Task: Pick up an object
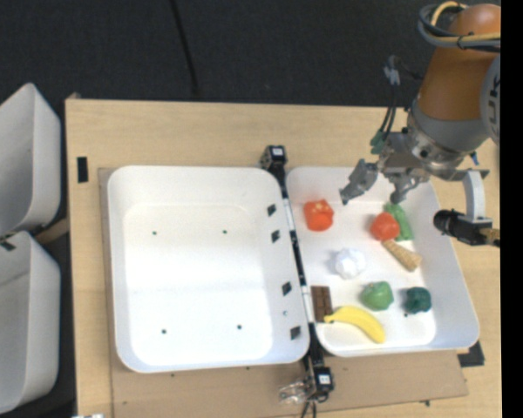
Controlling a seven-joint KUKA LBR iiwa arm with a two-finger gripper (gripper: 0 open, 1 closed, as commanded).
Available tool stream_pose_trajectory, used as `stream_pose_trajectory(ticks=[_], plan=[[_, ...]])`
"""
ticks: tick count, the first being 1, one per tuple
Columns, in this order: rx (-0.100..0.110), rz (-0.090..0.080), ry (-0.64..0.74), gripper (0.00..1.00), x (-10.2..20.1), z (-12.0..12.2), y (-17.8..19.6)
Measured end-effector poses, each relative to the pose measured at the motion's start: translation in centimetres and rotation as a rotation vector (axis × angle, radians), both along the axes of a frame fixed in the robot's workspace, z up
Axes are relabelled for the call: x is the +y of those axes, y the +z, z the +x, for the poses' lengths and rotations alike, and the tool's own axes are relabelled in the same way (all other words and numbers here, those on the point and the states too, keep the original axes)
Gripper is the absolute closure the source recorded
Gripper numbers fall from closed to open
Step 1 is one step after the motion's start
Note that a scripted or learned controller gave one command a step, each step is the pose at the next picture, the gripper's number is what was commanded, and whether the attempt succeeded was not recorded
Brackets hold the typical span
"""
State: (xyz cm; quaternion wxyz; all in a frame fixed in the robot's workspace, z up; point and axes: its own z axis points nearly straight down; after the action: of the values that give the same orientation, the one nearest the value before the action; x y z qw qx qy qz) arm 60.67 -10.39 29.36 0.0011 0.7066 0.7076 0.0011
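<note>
Overhead, the grey arm with its orange band reached in from the right and hung over the far part of the right-hand shallow white bin. Its 2-finger pincer was spread apart: 1 grey finger pointed down-left and the other down toward the bin floor, with only bare white bin between them, so it pinched nothing.

Just below the left finger, and slightly to its left, lay a small orange-red block-shaped toy. Just under the right finger sat a round red fruit-like toy touching a green leafy piece on its right side. Nearer the camera from those, a tan cork-like cylinder lay at a slant. Below the pincer, toward the middle of the bin, rested a crumpled white lump. Further toward the near edge were a round green toy, a dark teal lump beside it on the right, a yellow plastic banana along the near wall, and a small brown bar touching the banana's left end.

To the left of the pincer, across the hinged divide, sat the second shallow white bin. Both bins rested on a pale wooden bench.
</note>
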Motion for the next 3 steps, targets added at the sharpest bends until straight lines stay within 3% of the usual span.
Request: stream_pose_trajectory(ticks=[1, 2, 3], plan=[[0.004, 0.0, 0.004, 0.0, 3.8, 5.8, -9.8], [-0.007, -0.001, 0.001, 1.0, 3.5, 5.9, -8.1], [0.002, -0.003, 0.006, 1.0, 8.4, 8.3, 9.6]])
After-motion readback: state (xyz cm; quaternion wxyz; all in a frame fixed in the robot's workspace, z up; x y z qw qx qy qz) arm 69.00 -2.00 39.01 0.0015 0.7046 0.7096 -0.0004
